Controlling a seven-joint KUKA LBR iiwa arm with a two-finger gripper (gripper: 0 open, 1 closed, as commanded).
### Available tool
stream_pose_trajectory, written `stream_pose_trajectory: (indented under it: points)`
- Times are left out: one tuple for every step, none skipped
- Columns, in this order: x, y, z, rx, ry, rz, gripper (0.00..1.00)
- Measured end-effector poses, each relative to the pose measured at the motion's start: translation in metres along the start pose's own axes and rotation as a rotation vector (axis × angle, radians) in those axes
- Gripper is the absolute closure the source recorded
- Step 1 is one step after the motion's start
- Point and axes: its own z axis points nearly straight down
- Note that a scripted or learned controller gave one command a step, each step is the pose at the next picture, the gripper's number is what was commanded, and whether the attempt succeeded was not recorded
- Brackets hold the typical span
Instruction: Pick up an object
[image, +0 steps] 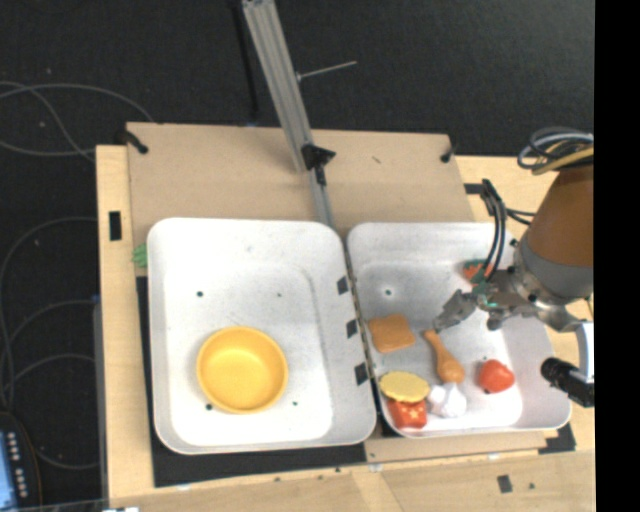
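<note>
My gripper (470, 308) hangs over the right bin (420, 250), its fingers spread and nothing between them. Just below and left of it lies an orange drumstick-shaped toy (443, 357). A tan bread-like block (390, 333) lies further left. A red tomato-like piece (495, 376) lies below the gripper to the right. At the bin's front edge sit a yellow-topped burger-like toy (404, 386) over a red piece (408, 414), with a white lump (449, 401) beside them. A small red object (472, 269) shows behind the wrist.
The left bin (240, 260) holds a yellow bowl (242, 369) near its front. A grey metal pole (290, 100) slants up from between the bins at the back. Cables trail from the arm at the right.
</note>
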Motion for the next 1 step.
stream_pose_trajectory:
  points:
    - [-0.0003, 0.0, -0.0001, 0.0, 0.0, 0.002, 0.0]
